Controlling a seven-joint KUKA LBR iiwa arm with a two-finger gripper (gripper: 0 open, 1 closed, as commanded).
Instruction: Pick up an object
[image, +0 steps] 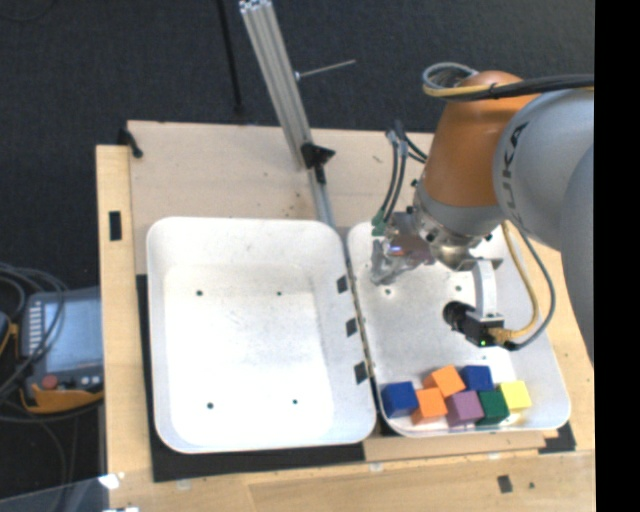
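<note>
Bench items: aluminium rail, slanted, above the bins; handheld control pendant w/ screen lay at left edge, cables beside it.

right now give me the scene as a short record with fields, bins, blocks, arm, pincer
bins: left bin and right bin, white, side by side
blocks: seven clustered at the right bin's near edge: two blue blocks, two orange blocks, purple block, green block, yellow block
arm: reaches in from the right over the right bin's far end
pincer: near the right bin's far left corner, apart from the blocks, nothing visibly held
</note>
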